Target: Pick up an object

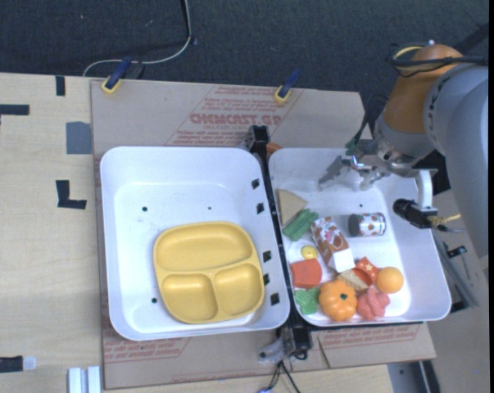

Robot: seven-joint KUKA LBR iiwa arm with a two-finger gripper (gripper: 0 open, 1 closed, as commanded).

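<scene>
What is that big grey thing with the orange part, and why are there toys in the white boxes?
That is a grey robot arm with an orange band. A camera above the bench looks down at a slant, and the arm reaches in from the right. At its end is a two-finger metal gripper for pinching things; I see nothing held in it. It hangs over the right shallow white bin, which holds toy food like a small orange pumpkin and a small dark can. The left shallow white bin holds a yellow divided plastic plate.
</scene>
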